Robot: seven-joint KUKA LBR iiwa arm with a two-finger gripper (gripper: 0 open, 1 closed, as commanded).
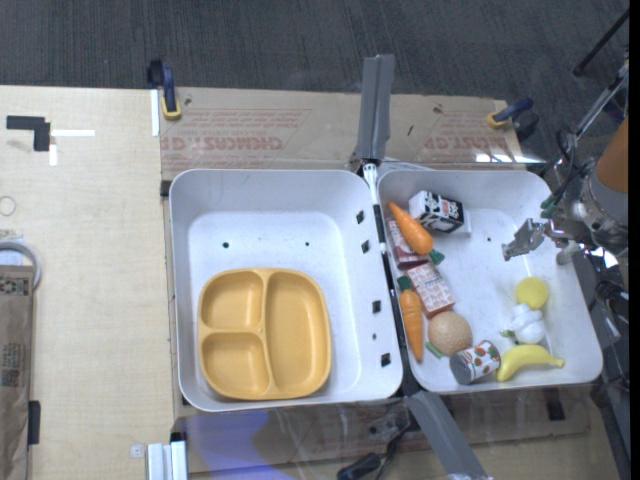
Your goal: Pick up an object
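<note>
Pale wooden bench (80,298) bears two white bins (190,268) (dark floor (250,18) beyond).

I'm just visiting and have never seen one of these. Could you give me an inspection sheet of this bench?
Surface: two white bins side by side, left bin and right bin, on a cardboard sheet.
Job's things: right bin holds two carrots, milk carton, snack packs, brown ball, can, banana, lemon, small white item.
Clutter: yellow divided plate in left bin.
Grippers: gripper above right bin's right part, nothing between its fingers.
Cables: dark cables at far right.
Surroundings: clamps, grey floor.
</note>
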